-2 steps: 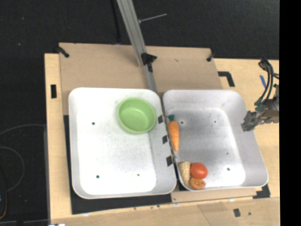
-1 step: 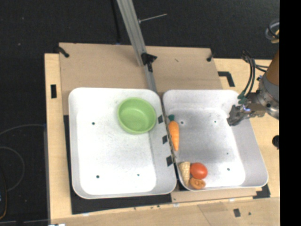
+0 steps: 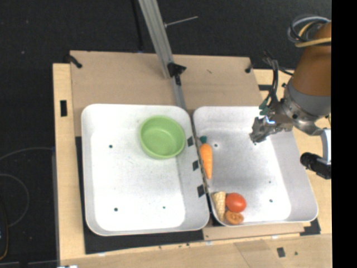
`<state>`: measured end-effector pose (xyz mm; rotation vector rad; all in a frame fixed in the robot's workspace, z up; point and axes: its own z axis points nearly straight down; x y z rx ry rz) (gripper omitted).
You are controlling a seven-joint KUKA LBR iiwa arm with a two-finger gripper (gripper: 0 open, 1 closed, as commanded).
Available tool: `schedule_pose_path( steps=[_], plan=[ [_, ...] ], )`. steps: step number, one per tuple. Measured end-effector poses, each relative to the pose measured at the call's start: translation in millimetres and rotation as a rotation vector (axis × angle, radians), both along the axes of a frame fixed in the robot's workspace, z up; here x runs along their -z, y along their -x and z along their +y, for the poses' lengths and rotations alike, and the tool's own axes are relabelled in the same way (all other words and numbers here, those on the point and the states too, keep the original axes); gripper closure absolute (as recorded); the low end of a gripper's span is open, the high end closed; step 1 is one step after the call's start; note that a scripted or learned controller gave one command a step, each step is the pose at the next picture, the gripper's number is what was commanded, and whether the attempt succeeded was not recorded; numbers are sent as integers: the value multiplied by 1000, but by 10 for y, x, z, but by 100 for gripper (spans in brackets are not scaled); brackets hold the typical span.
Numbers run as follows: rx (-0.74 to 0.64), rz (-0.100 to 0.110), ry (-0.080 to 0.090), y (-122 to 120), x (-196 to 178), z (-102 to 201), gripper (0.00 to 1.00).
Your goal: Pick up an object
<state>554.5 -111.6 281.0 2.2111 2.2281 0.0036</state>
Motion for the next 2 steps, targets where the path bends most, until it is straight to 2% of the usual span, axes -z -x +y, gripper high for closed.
schedule_pose_path(
  steps=[2],
  plan=[
    [2, 1, 1, -463, 338, 885, 100]
  ],
)
